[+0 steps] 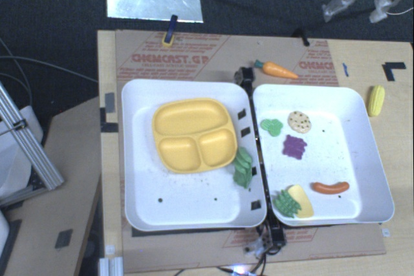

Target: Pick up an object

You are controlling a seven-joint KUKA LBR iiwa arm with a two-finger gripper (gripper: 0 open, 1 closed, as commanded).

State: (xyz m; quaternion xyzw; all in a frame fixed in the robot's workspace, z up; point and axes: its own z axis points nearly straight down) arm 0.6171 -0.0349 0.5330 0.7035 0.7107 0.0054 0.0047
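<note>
The tool (369, 0) hung at about one o'clock in the camera view, high over the dark floor beyond the bench (77, 139) and well apart from both bins. Its pale fingers (339, 0) looked spread apart, with nothing between them, so the pick had not begun in any visible way.

The candidates lay mostly in the right bin (372, 139). A cookie (299, 121) sat near its twelve o'clock side, a small green piece (272, 127) just beside it toward nine o'clock, and a purple piece (295, 147) below them. A sausage (331, 187) lay toward five o'clock, and a yellow wedge (303, 198) touched a green leafy piece (284, 203) near six o'clock.

The left bin (139, 203) carried a yellow divided plate (193, 136) with a green item (243, 168) at its four o'clock corner. A carrot (276, 69) and a corn cob (376, 101) rested on the bench outside the bins.

By my judgement everything remained: choosing an object, descending, closing and lifting.
</note>
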